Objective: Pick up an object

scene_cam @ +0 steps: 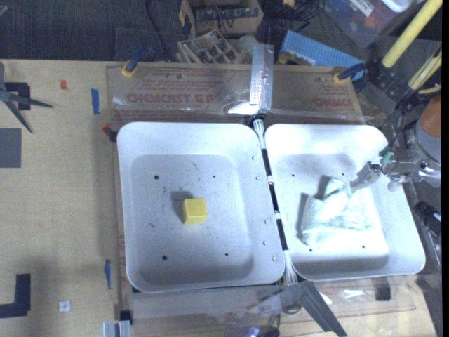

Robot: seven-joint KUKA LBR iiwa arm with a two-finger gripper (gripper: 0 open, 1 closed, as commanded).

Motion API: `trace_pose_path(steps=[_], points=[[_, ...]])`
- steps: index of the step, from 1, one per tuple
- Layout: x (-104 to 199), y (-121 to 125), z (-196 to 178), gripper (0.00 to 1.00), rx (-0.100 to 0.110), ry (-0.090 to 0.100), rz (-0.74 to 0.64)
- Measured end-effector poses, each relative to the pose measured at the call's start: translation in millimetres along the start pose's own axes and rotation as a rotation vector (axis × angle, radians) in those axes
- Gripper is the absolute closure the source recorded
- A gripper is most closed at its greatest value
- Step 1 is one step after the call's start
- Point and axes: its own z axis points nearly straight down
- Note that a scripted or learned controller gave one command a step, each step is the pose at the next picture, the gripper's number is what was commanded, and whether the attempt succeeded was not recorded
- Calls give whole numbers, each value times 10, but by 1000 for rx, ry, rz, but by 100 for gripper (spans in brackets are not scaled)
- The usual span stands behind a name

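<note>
A small yellow cube (195, 210) lies near the middle of the left bin (140, 153). A crumpled white packet (330, 213) with faint print lies on the floor of the right bin (309, 142). My gripper (365, 176) reaches in from the right edge, low over the right bin. Its tip is at the packet's upper right corner, and I cannot tell whether it touches the packet. The orange band of the arm (429, 121) shows at the far right.
The two white bins meet at a central ridge (270, 188). A cardboard sheet and a metal bracket (261, 83) stand behind them. The wooden bench (49, 188) stretches to the left, with black tools at its edge.
</note>
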Motion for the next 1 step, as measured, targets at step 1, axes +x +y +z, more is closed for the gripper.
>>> trace_pose_path(steps=[1], points=[[474, 336, 975, 0, 0, 0, 474]])
